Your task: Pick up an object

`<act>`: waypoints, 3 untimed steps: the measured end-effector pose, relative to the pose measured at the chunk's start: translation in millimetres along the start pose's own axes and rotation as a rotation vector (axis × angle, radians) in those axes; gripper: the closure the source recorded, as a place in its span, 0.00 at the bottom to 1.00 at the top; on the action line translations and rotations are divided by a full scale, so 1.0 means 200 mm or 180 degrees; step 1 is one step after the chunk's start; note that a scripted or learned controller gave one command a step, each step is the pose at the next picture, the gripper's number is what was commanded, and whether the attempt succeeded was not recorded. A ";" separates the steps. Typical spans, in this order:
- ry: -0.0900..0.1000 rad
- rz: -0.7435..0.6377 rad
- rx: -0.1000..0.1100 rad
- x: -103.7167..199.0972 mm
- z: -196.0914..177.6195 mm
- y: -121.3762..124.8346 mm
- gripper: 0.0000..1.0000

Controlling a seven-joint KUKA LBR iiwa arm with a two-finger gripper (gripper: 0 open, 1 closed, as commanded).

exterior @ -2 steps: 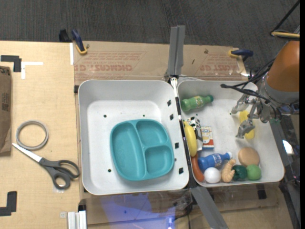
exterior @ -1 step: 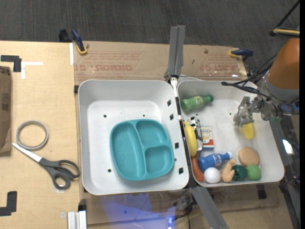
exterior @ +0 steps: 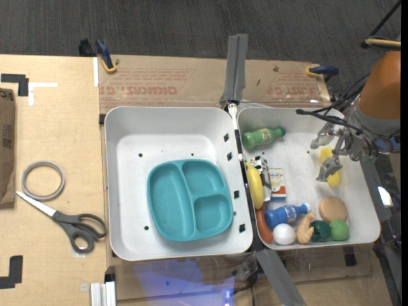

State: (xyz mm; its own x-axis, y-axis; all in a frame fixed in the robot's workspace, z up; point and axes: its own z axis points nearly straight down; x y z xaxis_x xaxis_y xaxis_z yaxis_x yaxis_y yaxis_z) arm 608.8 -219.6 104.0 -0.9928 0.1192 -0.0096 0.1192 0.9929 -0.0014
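Gripper (exterior: 333, 160): at the upper right of the right bin (exterior: 299, 123), hanging from the grey arm with orange band (exterior: 382, 88) that enters from the right. Metal fingers point down and left over a yellow object (exterior: 329, 176); whether they are parted or closed, and whether they actually clasp that object, cannot be told from this angle.

Yellow object: partly hidden behind the gripper, against the bin's right side, one piece showing above the fingertips and one below.

Other contents of the right bin:
- green bottle (exterior: 262, 136), lying on its side near the top left corner
- banana (exterior: 255, 187), along the left wall
- small printed carton (exterior: 275, 181), just beside the banana
- blue bottle (exterior: 285, 213), lying below the carton
- white ball (exterior: 284, 234), at the front edge
- tan figure (exterior: 305, 227), beside the ball
- brown round item (exterior: 332, 209) and green items (exterior: 334, 231), in the front right corner

Left bin (exterior: 127, 145): holds a teal divided plate (exterior: 190, 199).

Counter (exterior: 57, 145): tape roll (exterior: 43, 179) and scissors (exterior: 71, 223), left of the bins.
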 end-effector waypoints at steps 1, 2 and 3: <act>0.0017 -0.0073 -0.0001 0.05 0.05 -0.01 0.00; -0.0001 -0.0084 0.0006 0.04 0.00 -0.01 1.00; -0.0001 -0.0085 0.0005 0.04 0.00 -0.01 0.00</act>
State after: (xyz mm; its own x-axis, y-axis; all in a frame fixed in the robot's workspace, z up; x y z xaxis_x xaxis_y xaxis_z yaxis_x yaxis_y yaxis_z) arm 601.0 -220.5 104.5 -0.9957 0.0926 -0.0099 0.0927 0.9957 -0.0031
